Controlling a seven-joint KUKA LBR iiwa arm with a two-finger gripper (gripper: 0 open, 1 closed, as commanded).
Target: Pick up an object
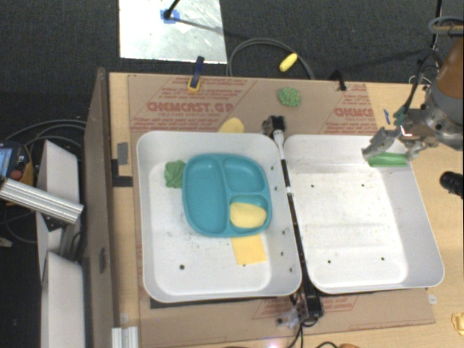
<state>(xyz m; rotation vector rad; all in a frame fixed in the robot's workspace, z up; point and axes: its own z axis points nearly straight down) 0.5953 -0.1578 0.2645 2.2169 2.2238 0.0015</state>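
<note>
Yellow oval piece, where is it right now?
In the camera view the yellow oval piece lies in the left bin, in the lower right compartment of the blue divided plate, just above the flat yellow square.

this is looking like a robotics lab or test cell, not a home. two shallow white bins [217,285] are sitting side by side on a bench topped with printed cardboard [181,106], standing on dark carpet. loose black cables [254,46] are trailing behind it, a clamp [196,75] is gripping the back edge, and an aluminium rail [40,200] is lying at the left. a shiny sheet [170,20], possibly metal, is resting on the floor. the toy-like blue plate [225,194] is suggesting staged props.
</note>
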